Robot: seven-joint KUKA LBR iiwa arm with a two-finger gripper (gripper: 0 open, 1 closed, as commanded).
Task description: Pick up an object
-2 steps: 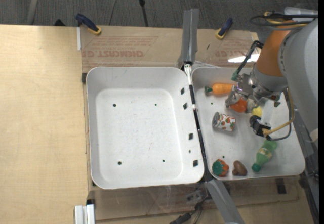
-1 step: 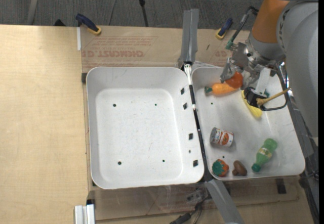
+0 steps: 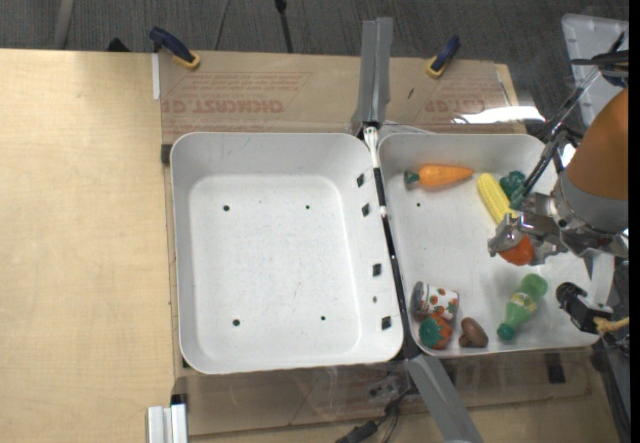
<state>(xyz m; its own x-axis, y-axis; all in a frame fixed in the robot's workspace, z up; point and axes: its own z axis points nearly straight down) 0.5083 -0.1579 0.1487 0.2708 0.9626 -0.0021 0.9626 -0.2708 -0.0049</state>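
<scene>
My gripper reaches in from the right and hangs low over the right bin, in its right half. Directly beneath it lies an orange-red rounded object, partly covered by the gripper; whether they touch is unclear. Just behind the gripper are a yellow corn cob and a dark green item. An orange carrot lies at the bin's back. A green bottle lies toward the front right.
At the right bin's front stand a patterned can, a green ball and a brown lump. The left bin sits beside it across a narrow divider. Two clamps hold cardboard behind the bins.
</scene>
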